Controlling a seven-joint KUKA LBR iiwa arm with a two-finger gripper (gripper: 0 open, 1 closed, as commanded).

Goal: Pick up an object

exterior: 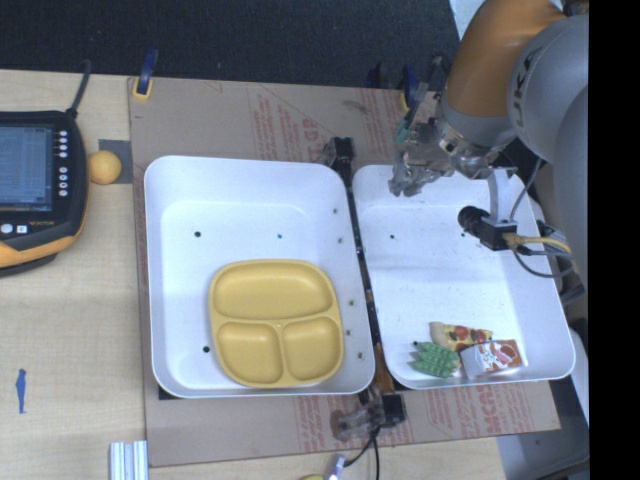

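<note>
1. Table (70, 368): a light wood surface carrying a brown cardboard sheet (250, 118), on which two shallow white bins stand side by side, their inner rims almost touching.
2. Left bin (170, 183): holds one object, a yellow divided plate (277, 321) with three compartments, one long compartment on its 12 o'clock side and two smaller ones on its 6 o'clock side. The plate lies flat toward the 6 o'clock half of the bin.
3. Right bin (440, 258): its contents are gathered in the 5 o'clock corner. They comprise a small green toy (434, 359), a pizza-slice toy (458, 334) just at the green toy's 1 o'clock, and a small red-and-white packet (494, 357) at the green toy's 3 o'clock. The three pieces lie close together; whether they touch cannot be told.
4. Arm (530, 68): grey with an orange band, entering from 3 o'clock and reaching over the 12 o'clock edge of the right bin.
5. End effector (408, 180): positioned at the 11 o'clock corner of the right bin, well apart from the cluster of objects. Nothing shows between its fingers; whether they are spread or pressed together cannot be told.
6. Black cable fitting (485, 226): hangs over the right bin toward its 2 o'clock side.
7. Teach pendant (35, 188): rests on the table at 9 o'clock of the left bin, with a yellow ball (104, 167) just beside it.
</note>
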